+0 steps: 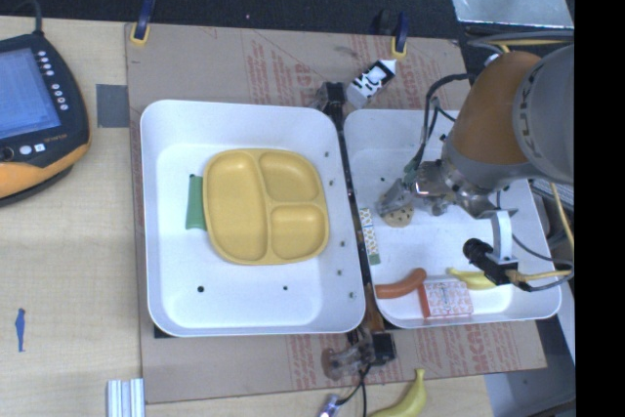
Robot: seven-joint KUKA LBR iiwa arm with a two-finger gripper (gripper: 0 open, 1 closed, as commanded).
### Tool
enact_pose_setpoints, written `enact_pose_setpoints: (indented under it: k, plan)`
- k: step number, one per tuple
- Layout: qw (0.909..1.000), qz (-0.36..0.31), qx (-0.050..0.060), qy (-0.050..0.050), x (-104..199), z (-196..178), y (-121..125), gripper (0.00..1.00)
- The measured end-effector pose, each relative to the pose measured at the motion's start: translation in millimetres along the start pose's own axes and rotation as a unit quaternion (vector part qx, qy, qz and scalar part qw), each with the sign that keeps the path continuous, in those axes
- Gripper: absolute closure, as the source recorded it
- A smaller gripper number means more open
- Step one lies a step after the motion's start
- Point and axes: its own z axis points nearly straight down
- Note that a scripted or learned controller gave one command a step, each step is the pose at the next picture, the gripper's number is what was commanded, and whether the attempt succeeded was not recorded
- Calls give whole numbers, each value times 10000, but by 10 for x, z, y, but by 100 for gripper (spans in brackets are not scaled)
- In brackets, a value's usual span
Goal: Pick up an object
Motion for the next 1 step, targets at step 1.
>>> enact_pose_setpoints:
  k: [1]
  plan:
    - [10000, -19, -6, -11, -16, -130, 13, 100]
